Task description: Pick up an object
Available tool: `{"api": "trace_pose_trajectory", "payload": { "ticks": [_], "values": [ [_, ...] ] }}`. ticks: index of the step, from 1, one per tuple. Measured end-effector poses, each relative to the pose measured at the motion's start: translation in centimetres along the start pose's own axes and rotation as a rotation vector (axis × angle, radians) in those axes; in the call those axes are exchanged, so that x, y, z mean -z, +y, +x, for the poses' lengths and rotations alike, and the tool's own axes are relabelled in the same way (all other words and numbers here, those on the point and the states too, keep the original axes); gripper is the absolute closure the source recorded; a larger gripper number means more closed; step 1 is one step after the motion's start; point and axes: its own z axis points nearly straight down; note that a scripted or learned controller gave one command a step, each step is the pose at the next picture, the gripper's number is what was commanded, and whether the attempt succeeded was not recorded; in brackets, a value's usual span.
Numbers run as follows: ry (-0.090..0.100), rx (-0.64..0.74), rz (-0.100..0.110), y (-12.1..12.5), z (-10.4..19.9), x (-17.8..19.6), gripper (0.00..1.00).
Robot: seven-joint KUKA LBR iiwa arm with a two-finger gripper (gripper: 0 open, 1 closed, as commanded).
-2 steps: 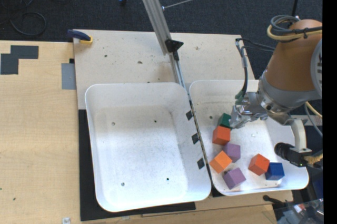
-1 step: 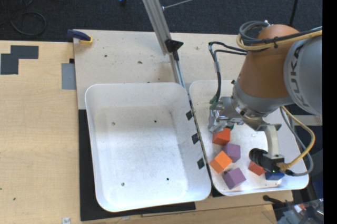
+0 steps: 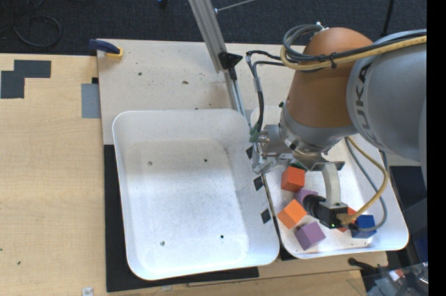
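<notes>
Several small blocks lie in the right bin (image 3: 390, 240). An orange block (image 3: 293, 178) sits just under the arm's wrist, and a second orange block (image 3: 292, 213) lies nearer the front. A purple block (image 3: 309, 235) rests beside that one, and a blue block (image 3: 364, 223) lies to the right. My gripper (image 3: 296, 164) hangs low over the right bin's back left part, right above the first orange block. The big orange-banded wrist covers most of it. I see no block lifted off the bin floor.
The left bin (image 3: 139, 141) lies beside the right one, their rims meeting near the gripper. A slanted aluminium bar (image 3: 205, 16) rises behind the bins. Bench surface stretches to the left.
</notes>
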Motion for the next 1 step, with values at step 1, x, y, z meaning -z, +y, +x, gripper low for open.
{"api": "trace_pose_trajectory", "payload": {
  "ticks": [1],
  "values": [
    [-0.002,-0.002,0.000,0.34,4.33,-0.18,1.00]
  ]
}}
